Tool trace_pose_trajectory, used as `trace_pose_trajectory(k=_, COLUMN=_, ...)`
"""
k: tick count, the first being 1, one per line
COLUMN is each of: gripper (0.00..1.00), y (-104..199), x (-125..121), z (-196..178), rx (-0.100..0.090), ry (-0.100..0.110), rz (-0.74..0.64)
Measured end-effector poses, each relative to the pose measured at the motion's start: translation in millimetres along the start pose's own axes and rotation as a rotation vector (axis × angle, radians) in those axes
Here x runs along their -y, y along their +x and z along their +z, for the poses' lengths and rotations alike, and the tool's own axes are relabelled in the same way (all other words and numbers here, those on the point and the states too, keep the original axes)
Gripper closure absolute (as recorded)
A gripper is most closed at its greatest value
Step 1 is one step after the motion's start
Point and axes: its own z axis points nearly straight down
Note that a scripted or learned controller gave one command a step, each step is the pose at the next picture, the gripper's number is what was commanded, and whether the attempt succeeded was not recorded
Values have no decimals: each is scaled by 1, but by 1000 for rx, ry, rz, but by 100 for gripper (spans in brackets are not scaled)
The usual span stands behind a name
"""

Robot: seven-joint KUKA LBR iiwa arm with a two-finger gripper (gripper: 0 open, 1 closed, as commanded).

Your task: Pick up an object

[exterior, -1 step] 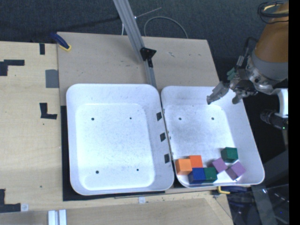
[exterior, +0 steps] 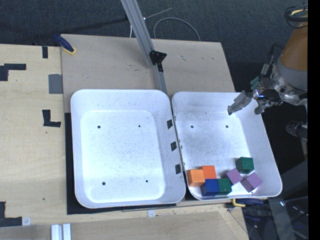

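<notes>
- The tabletop (exterior: 30,99) carries two shallow white bins side by side, with strips of black tape on its bare left part.
- The left bin (exterior: 80,104) sits toward the tabletop's front edge; its floor shows a few dark dots.
- A grey metal post (exterior: 137,21) slants from the back edge down to the seam between the bins.
- The right bin (exterior: 260,134) touches the left bin along their shared wall.
- An orange block (exterior: 196,176) lies at the right bin's front-left corner, with a darker orange block (exterior: 209,172) touching it.
- A blue block (exterior: 211,186) and a green block (exterior: 224,185) sit just in front of those, against the front wall.
- A purple block (exterior: 233,175), a dark green block (exterior: 245,164) and a second purple block (exterior: 251,182) lie near the front-right corner.
- The tool (exterior: 245,103) hangs above the right bin's back-right corner, well apart from the blocks; nothing shows between its fingers, and how far they are spread cannot be told.
</notes>
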Motion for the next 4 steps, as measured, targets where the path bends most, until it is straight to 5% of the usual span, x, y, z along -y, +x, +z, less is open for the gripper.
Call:
trace_pose_trajectory(k=1, gripper=0, y=44, x=46, z=-215, rx=1, ry=-10, rz=-2)
trace_pose_trajectory(k=2, gripper=0, y=160, x=-20, z=-120, rx=-2, ry=5, rz=-9)
trace_pose_trajectory(k=3, gripper=0, y=51, x=42, z=-233, rx=4, ry=-11, rz=8)
trace_pose_trajectory(k=4, gripper=0, y=102, x=-13, z=-80, rx=-1, ry=7, rz=-3)
